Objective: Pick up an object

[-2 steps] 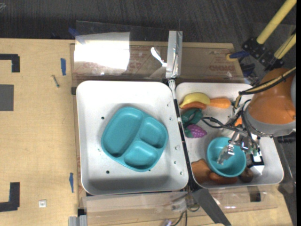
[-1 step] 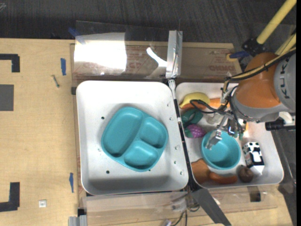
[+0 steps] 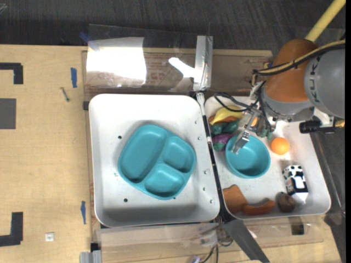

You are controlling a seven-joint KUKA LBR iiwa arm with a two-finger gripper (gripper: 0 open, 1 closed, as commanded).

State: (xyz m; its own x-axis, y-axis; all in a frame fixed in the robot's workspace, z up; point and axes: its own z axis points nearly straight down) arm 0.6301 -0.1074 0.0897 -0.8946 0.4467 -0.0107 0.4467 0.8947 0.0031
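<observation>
The left bin (image 3: 104, 114) holds a teal divided plate (image 3: 157, 159), lying flat in the middle. In the right bin (image 3: 321, 196), my gripper (image 3: 241, 140) hangs over the near-left rim of the teal bowl (image 3: 249, 159); whether my jaws are spread I cannot tell. Just left of them sits a cluster of toy food, a yellow banana (image 3: 222, 115) above purple grapes (image 3: 220, 141), probably the nearest pick. An orange ball (image 3: 279, 146) lies right of the bowl, a black-and-white toy (image 3: 295, 179) and brown pieces (image 3: 247, 201) further forward.
</observation>
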